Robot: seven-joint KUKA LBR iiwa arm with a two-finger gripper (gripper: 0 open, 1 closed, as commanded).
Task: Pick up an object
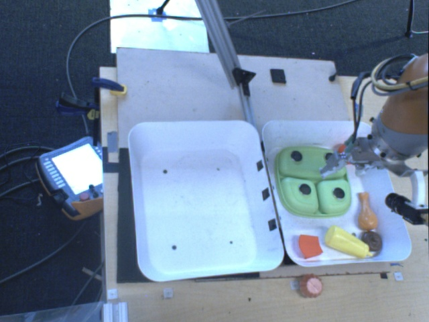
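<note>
In the right bin (276,138) lies a green sectioned plate (312,181) with three compartments. In front of it sit a red-orange block (309,245), a yellow banana-shaped piece (347,241), a dark brown ring (370,241) and an orange pear-shaped piece (366,211). My gripper (333,165) hangs over the plate's right rim, reaching in from the right below the orange band. I see nothing between its fingers.
The left bin (194,196) stands beside the right one. A metal pole (221,32) slants across the back of the bench. A teach pendant (70,176) lies off the bench at left. A small round orange object (310,286) rests on the bench's front edge.
</note>
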